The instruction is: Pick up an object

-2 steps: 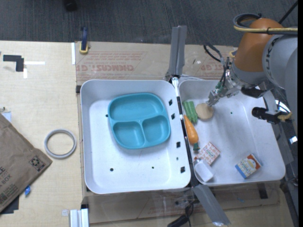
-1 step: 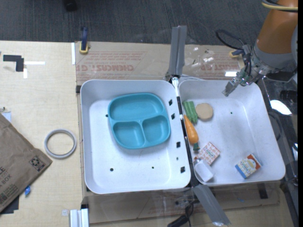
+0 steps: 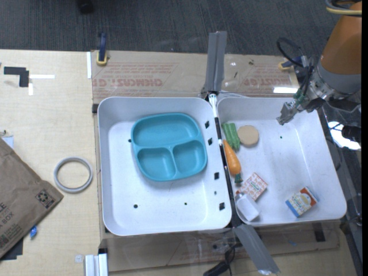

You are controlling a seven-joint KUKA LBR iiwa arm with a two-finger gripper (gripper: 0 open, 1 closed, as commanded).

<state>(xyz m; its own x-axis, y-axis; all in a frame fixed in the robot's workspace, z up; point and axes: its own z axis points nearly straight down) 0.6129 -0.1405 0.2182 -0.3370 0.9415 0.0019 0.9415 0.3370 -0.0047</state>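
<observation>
Gripper (image 3: 286,117) is hanging over the far right part of the right bin (image 3: 328,154), low and dark against the white floor; I am not seeing anything held in it, and whether it is open or closed I cannot tell from this slant; the grey arm with its orange band (image 3: 343,39) is leaning in from the right behind it.

I am judging the approach as only beginning, so I am choosing a target; nearest is the round tan disc (image 3: 248,135), lying just beside the green vegetable (image 3: 231,135), with the carrot (image 3: 232,157) touching the wall between the bins; I am favouring the disc or the small carton (image 3: 301,202) near the front right, which is sitting well apart from everything else; crowded pieces along the divider are riskier, since the wall is leaving little room on that side; I would be coming down straight and centred.

The patterned packet (image 3: 255,186) and the white cup (image 3: 247,209) are lying near the front; the left bin (image 3: 109,171) is holding a blue divided plate (image 3: 169,146).

Printing on the packet and carton is too small to read; the cardboard (image 3: 138,73) behind the bins is showing red lettering, upside down, which I cannot read with confidence.
</observation>
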